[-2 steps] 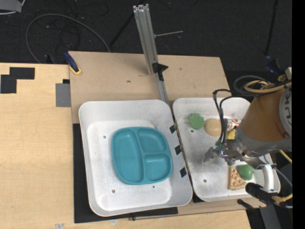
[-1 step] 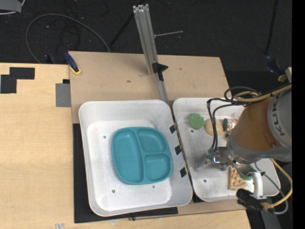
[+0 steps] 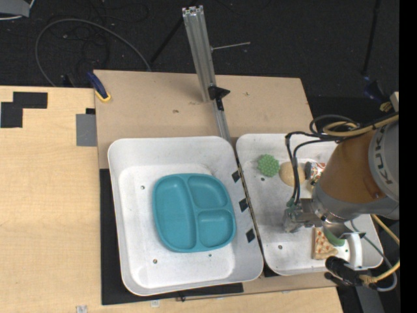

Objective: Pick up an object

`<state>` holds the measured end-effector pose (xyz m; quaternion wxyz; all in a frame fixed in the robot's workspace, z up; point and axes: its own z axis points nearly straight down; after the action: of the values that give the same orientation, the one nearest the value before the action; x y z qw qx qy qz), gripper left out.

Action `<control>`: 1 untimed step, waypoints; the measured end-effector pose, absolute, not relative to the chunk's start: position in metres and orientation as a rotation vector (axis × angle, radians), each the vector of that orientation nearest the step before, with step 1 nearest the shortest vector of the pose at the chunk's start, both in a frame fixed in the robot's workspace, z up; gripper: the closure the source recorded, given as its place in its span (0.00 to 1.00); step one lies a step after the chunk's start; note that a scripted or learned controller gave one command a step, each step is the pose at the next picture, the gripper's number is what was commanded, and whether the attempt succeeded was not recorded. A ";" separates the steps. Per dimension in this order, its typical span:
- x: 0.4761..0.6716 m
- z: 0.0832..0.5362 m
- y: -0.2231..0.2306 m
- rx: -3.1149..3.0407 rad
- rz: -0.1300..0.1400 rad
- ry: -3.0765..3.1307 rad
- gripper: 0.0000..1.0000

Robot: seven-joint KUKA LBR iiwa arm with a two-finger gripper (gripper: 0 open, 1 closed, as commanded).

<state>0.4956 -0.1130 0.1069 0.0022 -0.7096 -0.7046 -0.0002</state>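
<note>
Arm [image 3: 355, 175] covers R bin [image 3: 273, 243]; green ball [image 3: 268, 165], poss. bun [image 3: 287, 173], near hand [image 3: 296, 219].

Right bin [image 3: 277, 256]: far-right part hidden under arm [image 3: 355, 175]. Arm runs out of view at right.
Tan round thing [image 3: 287, 173]: right side behind cable [image 3: 294, 150], kind unclear.
Red-white thing [image 3: 316, 169]: mostly behind arm, too small to name.
Speckled slab [image 3: 320, 244]: top under gripper [image 3: 296, 222], right side covered by green scrap [image 3: 336, 239]. Scrap mostly hidden.
Gripper: dark, blurred, unclear whether it holds anything.
Green ball [image 3: 268, 165]: surface too fine to read.
</note>
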 end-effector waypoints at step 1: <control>0.496 0.152 -0.122 -2.228 0.000 -2.216 1.00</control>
<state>0.4958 -0.1217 0.1519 -0.0004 -0.7090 -0.7052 -0.0001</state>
